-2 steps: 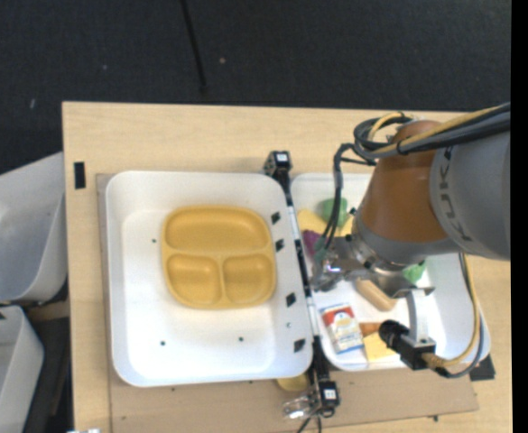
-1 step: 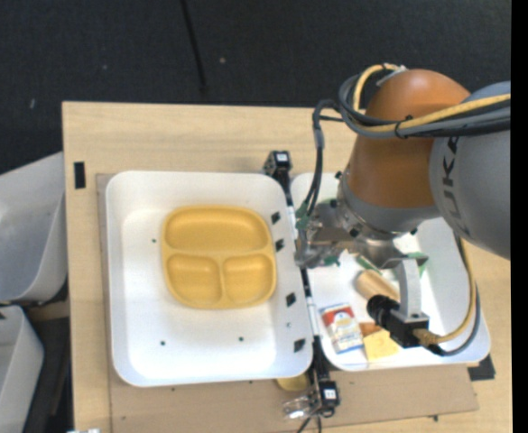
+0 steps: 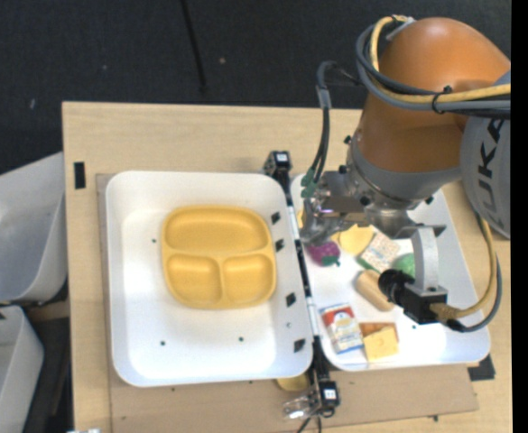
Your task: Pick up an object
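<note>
you have a wooden bench (image 3: 83,332) carrying two shallow white bins side by side. the left bin (image 3: 128,332) holds a yellow divided tray (image 3: 218,255) lying flat near its middle, a little toward the far edge. off the bench's left edge you see white plastic containers (image 3: 11,233), and dark floor (image 3: 155,34) lies beyond its far edge.

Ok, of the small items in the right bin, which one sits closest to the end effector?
The purple item, at the bin's left side just below the end effector. The red-and-white box and orange block lie far down by the bin's near edge.
</note>
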Available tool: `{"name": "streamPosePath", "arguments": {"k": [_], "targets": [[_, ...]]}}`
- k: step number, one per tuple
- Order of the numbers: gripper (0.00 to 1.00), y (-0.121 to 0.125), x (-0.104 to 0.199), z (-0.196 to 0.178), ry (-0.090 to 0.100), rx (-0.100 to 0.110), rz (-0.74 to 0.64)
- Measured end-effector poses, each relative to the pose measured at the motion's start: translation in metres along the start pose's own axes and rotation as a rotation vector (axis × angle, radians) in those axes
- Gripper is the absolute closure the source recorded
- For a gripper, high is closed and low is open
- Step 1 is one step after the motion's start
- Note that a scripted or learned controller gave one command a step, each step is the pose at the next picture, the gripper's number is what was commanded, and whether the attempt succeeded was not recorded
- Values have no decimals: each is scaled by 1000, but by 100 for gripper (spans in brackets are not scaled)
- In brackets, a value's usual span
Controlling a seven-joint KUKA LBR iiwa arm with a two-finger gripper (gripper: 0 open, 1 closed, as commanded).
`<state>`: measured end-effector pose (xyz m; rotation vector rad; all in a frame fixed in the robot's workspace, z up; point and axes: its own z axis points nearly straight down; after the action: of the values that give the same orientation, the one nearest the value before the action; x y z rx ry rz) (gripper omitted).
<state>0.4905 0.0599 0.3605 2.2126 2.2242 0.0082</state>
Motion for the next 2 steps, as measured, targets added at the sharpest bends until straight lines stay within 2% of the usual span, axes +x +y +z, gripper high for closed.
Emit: {"name": "streamPosePath", "arguments": {"k": [1, 2], "targets": [[100, 7, 35, -49, -1, 4, 0], [100, 8, 32, -59, -4, 6, -6]]}}
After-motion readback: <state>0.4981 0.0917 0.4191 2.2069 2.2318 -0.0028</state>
